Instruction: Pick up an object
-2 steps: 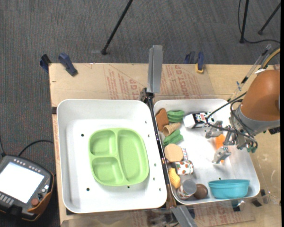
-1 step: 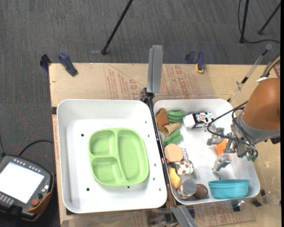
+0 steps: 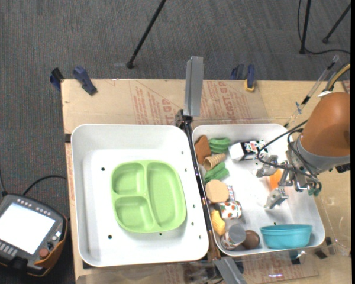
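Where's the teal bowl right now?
The teal bowl sits in the right bin's near right corner, below the gripper, right of a brown ball.

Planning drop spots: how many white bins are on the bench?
2: the left bin with the green divided plate, and the right bin with the toys, under the claw.

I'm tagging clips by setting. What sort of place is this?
Most likely a robotics lab: an arm over two white bins on a cardboard-topped bench, a teach pendant on carpet, and tripod legs behind.

Grey arm (image 3: 319,152), orange band, black cables, silver metal gripper (image 3: 287,185).
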Action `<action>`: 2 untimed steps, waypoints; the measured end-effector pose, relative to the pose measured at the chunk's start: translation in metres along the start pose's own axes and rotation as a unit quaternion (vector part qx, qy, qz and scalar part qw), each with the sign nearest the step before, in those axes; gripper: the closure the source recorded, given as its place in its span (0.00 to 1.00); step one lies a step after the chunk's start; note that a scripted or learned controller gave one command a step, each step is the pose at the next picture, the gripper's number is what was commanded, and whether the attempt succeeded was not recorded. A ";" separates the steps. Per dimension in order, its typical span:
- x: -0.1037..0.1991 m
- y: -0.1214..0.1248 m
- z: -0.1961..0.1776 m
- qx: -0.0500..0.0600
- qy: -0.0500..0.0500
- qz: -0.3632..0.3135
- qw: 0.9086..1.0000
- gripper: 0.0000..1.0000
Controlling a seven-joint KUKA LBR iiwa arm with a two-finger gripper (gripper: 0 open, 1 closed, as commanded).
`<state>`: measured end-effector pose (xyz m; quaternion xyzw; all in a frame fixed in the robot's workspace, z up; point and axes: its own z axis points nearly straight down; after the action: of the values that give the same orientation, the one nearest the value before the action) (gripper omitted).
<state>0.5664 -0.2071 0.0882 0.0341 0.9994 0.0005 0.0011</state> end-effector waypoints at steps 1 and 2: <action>-0.026 0.010 0.000 0.000 0.000 -0.007 1.000 0.00; 0.018 -0.006 0.000 0.000 0.001 -0.005 1.000 0.00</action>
<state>0.5484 -0.2119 0.0877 0.0286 0.9996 0.0005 0.0003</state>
